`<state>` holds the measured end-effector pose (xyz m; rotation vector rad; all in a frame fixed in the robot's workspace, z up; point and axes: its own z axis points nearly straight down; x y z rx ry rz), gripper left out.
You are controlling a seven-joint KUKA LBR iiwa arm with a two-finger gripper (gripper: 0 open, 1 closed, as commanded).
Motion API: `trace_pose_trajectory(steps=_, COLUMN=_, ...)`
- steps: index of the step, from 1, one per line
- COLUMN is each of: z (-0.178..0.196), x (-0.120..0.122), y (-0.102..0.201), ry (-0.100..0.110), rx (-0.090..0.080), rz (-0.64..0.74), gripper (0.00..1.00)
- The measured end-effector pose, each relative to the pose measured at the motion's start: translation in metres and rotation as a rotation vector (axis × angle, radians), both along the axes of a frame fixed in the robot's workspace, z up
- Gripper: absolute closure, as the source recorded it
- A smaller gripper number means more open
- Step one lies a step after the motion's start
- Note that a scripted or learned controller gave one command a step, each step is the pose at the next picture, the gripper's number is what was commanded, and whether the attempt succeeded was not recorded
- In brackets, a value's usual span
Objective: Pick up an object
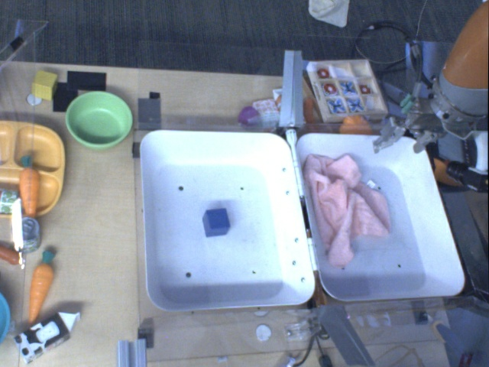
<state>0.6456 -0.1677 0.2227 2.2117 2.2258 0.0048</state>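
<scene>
Right bin (435,228): pink cloth (345,205) below-left of gripper (403,136), seemingly apart.

Arm (467,67): big rounded orange shell up top, smooth, slightly glossy, w/ a light grey ring under it, then a darker grey band below that. Wrist section is grey metal w/ a blocky housing; a black part sits on its lower side. End effector (403,132): small, grey-silver, thin metal fingers (384,138) w/ angular linkages, bare-metal look, a few darker joints/pins, too small to make out screws. Thin dark cables run near the wrist, one looping behind it. No readable markings or labels on the shell. Finish overall: orange + grey, matte on the grey parts.
</scene>
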Motion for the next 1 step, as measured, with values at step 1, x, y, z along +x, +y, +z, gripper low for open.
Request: trace_pose_trajectory(steps=1, z=-0.1275, x=-0.0624, y=0.0371, ry=-0.005, rx=-0.001, rz=0.137, gripper=0.0)
